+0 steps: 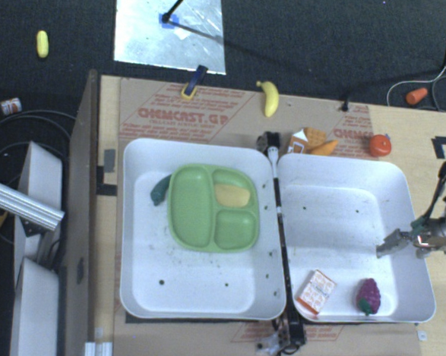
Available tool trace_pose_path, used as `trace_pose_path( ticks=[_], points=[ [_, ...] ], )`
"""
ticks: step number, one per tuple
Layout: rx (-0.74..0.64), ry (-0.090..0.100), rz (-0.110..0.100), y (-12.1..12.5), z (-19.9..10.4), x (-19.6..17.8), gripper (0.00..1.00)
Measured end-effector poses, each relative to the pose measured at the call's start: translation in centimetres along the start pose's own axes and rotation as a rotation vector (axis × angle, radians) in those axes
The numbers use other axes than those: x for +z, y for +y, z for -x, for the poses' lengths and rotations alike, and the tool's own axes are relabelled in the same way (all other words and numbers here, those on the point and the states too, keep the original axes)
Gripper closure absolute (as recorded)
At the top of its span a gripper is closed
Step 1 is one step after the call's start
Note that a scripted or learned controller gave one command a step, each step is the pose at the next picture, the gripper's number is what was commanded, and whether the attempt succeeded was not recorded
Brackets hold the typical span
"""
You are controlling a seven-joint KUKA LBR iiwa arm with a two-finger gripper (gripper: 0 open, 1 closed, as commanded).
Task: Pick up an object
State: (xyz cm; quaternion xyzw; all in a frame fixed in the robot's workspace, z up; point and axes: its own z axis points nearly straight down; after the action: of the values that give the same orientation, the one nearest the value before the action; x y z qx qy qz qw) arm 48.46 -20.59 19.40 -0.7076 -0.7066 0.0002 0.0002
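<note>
Two shallow white plastic bins side by side at frame centre: left bin (139,228), right bin (344,182).

In the left bin, a light green three-compartment plastic tray (198,210), with a pale yellow soft lump (232,195) in its upper right compartment. Just beside the tray's upper left edge, touching or nearly so, a small dark teal object (160,189).

In the right bin, near the lower edge, a small orange-and-white printed carton (315,291), tilted; to its right and apart from it, a purple bunch of toy grapes (368,295).

At the right edge of the frame, over the right bin's right rim, a grey two-finger gripper (401,241). Nothing seen between the fingers; whether wide or narrow, cannot tell.

Above the bins on the bench: a yellow toy banana (270,98), an orange toy carrot (323,147), a red-orange toy tomato (379,145).
</note>
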Motion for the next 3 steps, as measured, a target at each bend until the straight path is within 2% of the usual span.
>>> trace_pose_path(
  ticks=[1,2,3],
  points=[
    [-0.005,0.003,-0.004,0.1,-1.9,5.5,0.00],
    [-0.002,-0.001,0.005,0.3,-1.8,4.1,1.00],
    [-0.006,-0.002,0.004,4.2,0.1,5.5,1.00]
  ],
)
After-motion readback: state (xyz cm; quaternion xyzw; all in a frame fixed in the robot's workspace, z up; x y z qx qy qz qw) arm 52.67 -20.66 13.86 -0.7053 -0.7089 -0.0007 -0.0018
